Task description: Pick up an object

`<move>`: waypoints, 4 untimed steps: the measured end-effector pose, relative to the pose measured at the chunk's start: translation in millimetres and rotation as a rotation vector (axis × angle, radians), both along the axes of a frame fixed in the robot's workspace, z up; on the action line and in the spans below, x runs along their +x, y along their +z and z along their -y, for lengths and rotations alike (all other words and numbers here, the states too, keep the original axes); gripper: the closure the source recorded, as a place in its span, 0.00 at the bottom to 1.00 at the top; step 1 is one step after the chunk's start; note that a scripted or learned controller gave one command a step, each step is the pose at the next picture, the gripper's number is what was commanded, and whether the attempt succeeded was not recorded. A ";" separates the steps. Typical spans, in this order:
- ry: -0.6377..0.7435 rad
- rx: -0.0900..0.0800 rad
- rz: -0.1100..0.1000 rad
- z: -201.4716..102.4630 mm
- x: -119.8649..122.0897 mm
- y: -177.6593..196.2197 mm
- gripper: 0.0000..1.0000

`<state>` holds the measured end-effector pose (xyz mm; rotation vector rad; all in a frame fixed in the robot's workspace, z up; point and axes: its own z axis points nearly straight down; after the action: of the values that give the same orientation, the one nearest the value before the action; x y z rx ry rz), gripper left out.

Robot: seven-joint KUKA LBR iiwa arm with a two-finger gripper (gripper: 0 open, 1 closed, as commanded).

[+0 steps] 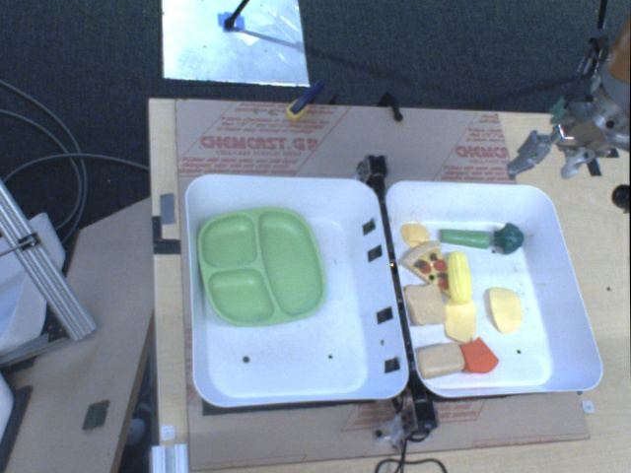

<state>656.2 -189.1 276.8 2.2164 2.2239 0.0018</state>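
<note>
Gripper (552,153) jaws spread, nothing between them, above the worktop's (513,131) far right edge beyond the right bin (567,254). Toy food (455,299) clusters at that bin's left side. Green tray (260,265) in left bin (296,363). Dark carpet (444,28) behind.

A green sectioned tray (261,267) lies in the left white bin (340,358). Both bins sit on a brown printed board (256,141). Beyond it, far left, a shiny sheet (197,28) lies on dark carpet.
</note>
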 end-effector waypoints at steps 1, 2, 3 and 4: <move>-0.003 0.004 -0.014 -16.7 -70.3 -174.3 0.00; 0.003 0.000 0.000 -52.2 -61.7 -184.4 0.00; -0.001 -0.010 0.003 -96.4 -38.3 -177.4 0.00; 0.006 0.003 0.005 -185.5 -94.6 -86.4 0.00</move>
<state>561.6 -3.5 190.3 2.2084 2.2299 0.0111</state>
